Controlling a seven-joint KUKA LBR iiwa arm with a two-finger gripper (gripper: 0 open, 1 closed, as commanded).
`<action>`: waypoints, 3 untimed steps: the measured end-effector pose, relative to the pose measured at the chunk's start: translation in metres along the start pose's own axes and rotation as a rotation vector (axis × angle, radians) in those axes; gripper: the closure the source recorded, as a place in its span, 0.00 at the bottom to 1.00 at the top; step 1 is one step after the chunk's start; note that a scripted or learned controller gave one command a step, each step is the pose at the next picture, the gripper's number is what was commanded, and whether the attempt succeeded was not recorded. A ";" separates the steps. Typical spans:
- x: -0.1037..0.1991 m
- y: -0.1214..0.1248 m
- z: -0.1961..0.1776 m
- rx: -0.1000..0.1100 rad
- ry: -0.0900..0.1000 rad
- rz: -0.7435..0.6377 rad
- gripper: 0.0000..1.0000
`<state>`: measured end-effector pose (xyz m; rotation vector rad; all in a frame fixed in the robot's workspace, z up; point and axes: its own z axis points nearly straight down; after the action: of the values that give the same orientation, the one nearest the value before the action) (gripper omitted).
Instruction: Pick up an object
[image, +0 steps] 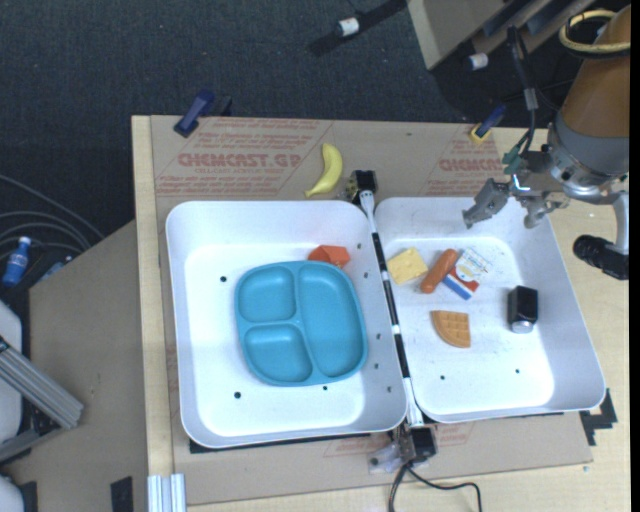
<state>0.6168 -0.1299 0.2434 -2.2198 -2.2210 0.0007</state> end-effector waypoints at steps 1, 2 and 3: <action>0.016 0.042 0.147 -0.003 -0.001 0.000 0.00; 0.039 0.050 0.159 -0.002 0.000 0.000 0.00; 0.039 0.051 0.148 -0.004 -0.001 -0.001 1.00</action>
<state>0.6673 -0.0910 0.0955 -2.2212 -2.2245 -0.0027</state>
